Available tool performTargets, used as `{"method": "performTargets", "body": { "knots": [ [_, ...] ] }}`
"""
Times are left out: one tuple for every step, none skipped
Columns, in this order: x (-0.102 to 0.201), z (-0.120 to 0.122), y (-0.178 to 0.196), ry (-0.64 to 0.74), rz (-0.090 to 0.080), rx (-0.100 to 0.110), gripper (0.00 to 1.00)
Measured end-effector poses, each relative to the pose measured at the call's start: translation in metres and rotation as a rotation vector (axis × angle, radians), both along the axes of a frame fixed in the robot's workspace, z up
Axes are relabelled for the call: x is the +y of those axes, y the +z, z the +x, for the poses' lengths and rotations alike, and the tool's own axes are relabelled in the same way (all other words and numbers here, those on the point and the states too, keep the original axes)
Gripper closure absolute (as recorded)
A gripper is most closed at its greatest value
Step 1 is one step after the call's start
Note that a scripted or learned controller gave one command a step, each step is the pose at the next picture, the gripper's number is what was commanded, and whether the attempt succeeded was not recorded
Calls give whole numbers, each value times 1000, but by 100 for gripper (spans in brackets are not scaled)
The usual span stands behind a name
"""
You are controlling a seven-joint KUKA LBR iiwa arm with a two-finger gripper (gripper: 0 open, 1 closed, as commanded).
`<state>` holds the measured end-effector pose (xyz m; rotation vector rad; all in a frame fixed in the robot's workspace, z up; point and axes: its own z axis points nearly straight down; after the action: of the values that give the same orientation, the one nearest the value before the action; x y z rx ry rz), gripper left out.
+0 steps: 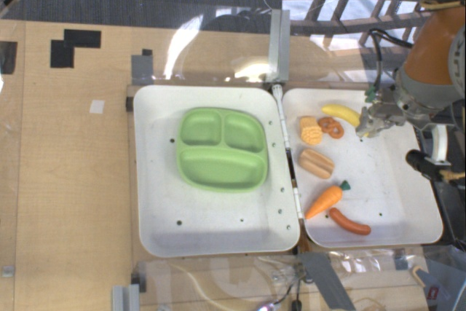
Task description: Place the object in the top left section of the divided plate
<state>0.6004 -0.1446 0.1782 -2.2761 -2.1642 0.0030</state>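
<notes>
A green divided plate [222, 149] lies in the left bin [156, 222], with two small sections along its far side and one wide section nearer me. The top left section [202, 127] holds nothing. In the right bin [408, 207] lie several toy foods: a yellow banana [341, 113], a pretzel [332, 127], an orange-yellow corn piece [311, 132], a hot dog bun [317, 162], a carrot [325, 200] and a red sausage [350, 223]. My gripper [364, 130] hangs low over the right bin's far part, just right of the banana's tip. Nothing shows between its tips.
A metal divider [286, 149] runs between the two bins, with an upright post [279, 47] at its far end. The arm's body [437, 62] covers the right bin's far right corner. Cables trail behind the bench.
</notes>
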Motion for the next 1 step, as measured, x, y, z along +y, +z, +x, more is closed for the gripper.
{"method": "performTargets", "body": {
  "knots": [
    [26, 13, -86, 108, 1, -1, 100]
  ]
}}
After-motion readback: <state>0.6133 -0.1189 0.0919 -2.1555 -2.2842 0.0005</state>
